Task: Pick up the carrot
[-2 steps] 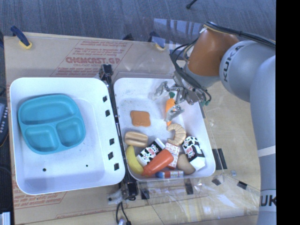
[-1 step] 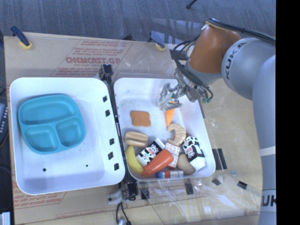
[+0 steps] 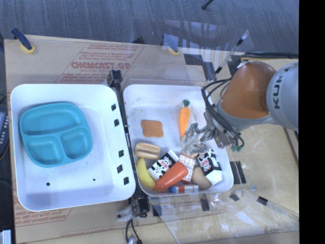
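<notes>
The arm point(image 3: 254, 93) is reaching in from the right, over the right bin point(image 3: 133, 98). Its gripper point(image 3: 195, 134) is hanging low in this bin, just beside the lower end of the carrot point(image 3: 184, 119). The metal fingers point(image 3: 192, 131) are looking a little apart, but this part of the view is blurred and crowded with cables, so I cannot tell how wide they are standing. Nothing is showing between them.

The carrot is lying in the upper middle of the right bin, its green top pointing away from the camera, and it is resting on the bin floor. To its left a flat brown toast slice point(image 3: 152, 128) is lying. Nearer the front edge, a hot dog point(image 3: 148, 150), a banana point(image 3: 144, 174), two small milk cartons with cow pattern point(image 3: 163, 165) and a red-orange pepper-like piece point(image 3: 172, 176) are lying close together.

In the left bin point(image 3: 101, 187) a blue divided plate point(image 3: 55, 132) is sitting.
</notes>
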Tool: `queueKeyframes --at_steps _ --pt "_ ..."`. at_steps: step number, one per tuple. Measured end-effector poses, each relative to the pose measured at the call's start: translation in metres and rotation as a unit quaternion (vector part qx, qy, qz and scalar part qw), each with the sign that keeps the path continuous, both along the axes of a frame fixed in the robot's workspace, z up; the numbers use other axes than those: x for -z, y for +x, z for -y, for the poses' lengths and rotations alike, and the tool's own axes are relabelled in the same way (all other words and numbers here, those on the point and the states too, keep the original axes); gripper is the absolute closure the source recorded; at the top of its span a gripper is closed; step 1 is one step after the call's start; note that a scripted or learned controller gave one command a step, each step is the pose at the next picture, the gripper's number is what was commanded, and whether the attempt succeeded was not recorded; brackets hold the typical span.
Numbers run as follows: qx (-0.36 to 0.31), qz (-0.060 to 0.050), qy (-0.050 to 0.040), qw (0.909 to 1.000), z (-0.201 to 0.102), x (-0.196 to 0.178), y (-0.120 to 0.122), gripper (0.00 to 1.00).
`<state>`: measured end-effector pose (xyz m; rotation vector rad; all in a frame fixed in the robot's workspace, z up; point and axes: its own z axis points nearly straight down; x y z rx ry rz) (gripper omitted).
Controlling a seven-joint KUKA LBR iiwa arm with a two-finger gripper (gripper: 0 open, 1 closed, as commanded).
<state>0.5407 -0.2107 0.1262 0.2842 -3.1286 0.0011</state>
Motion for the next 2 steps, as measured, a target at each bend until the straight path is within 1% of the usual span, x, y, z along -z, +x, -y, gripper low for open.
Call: queueKeyframes --at_steps 1,2 --pt "-0.001 0.0 0.0003 1.0 -0.001 0.0 0.001 0.0" --pt "0.019 0.002 0.0005 0.9998 -0.002 0.033 0.075 0.0"
